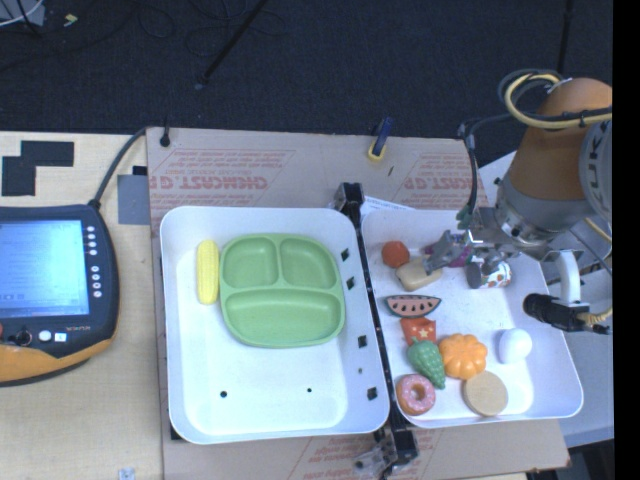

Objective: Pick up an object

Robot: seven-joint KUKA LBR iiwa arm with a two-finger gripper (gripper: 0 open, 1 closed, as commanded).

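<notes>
Two white bins sit side by side under my one overhead camera, and the arm (560,158) comes in from three o'clock with its gripper (462,253) low over the upper part of the right bin (560,388). Whether the claw is spread or pinched I cannot tell; a jumble of grey and purple hardware hides the tips, and I see nothing held between them. No single target is named, so any piece will do. Nearest the gripper are a beige wedge (418,278) at its eight o'clock and a red-orange ball (395,254) at nine o'clock. To do this step well, I would judge it best to centre over one isolated piece, descend straight, and close only once both tips flank it; the wedge lies close to the ball, so a crooked drop could nudge both. Further down the right bin lie a watermelon slice (413,305), a red block (419,329), a green leafy piece (427,363), an orange pumpkin (463,356), a pink doughnut (415,395), a tan disc (486,393) and a white egg (514,345). The left bin (260,408) holds a green divided tray (282,291) with a yellow corn cob (207,271) at its nine o'clock.
</notes>
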